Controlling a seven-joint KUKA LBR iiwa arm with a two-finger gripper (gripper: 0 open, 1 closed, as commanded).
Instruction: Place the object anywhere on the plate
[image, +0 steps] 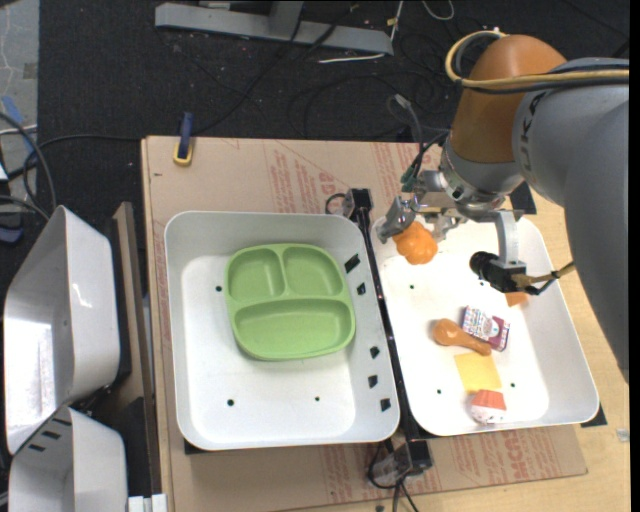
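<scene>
Overhead, we see the gripper (412, 222) at about one o'clock from the green plate (291, 300), poised over the near-left corner of the right bin (570, 330). An orange object (416, 243) sits directly beneath it, seemingly between the fingers, though at this angle we cannot tell whether they are closed on it or how far they are spread. The plate lies in the left bin (200, 400), compartments bare. At five o'clock from the gripper lie a purple carton (486, 328), an orange drumstick-shaped toy (456, 335) and a yellow piece (477, 372). Our worry: a shallow hold could let the object drop crossing the rims between the bins.
</scene>
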